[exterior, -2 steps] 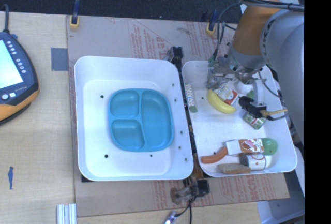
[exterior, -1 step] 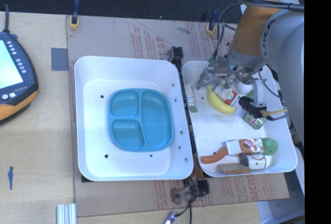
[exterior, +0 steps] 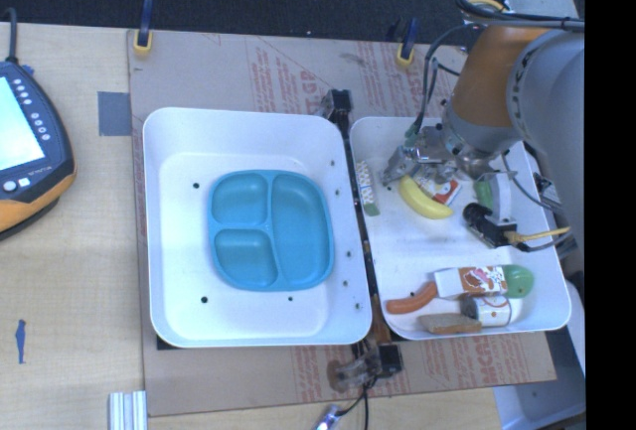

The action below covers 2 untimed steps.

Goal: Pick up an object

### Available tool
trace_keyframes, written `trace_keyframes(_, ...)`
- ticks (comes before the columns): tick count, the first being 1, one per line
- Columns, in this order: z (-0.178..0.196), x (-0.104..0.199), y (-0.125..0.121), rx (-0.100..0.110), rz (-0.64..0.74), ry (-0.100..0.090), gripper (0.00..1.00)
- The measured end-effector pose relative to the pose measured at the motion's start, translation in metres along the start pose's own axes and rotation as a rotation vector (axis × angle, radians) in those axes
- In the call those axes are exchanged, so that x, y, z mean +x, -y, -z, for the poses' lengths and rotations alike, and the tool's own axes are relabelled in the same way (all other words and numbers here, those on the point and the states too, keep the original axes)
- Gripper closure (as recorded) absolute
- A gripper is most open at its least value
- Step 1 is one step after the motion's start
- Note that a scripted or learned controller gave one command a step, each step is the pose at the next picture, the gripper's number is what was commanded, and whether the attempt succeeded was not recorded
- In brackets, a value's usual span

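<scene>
Looking down on the bench point(exterior: 89, 279), we see two white bins side by side: the left bin point(exterior: 179, 219) holds a blue divided plate point(exterior: 270, 227), while the grey arm point(exterior: 517, 90) with its orange band reaches into the right bin point(exterior: 397, 264). Its gripper point(exterior: 422, 160) hangs low just above a yellow banana point(exterior: 425, 201); whether the pincer is wide or closed we cannot tell. Near the front wall lie a small carton point(exterior: 472, 281), a green object point(exterior: 519, 279) and an orange carrot-like piece point(exterior: 412, 300)
</scene>
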<state>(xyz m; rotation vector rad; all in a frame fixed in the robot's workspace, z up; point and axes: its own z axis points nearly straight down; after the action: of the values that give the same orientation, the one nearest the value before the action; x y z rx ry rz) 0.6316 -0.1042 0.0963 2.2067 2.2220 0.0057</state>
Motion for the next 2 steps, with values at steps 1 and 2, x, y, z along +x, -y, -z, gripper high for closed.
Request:
trace_keyframes(1,0.0114,-0.0024,-0.0008,0.000,0.000,0.003,1.00)
trace_keyframes(2,0.0113,-0.0025,-0.0006,0.000,0.000,0.003,0.00)
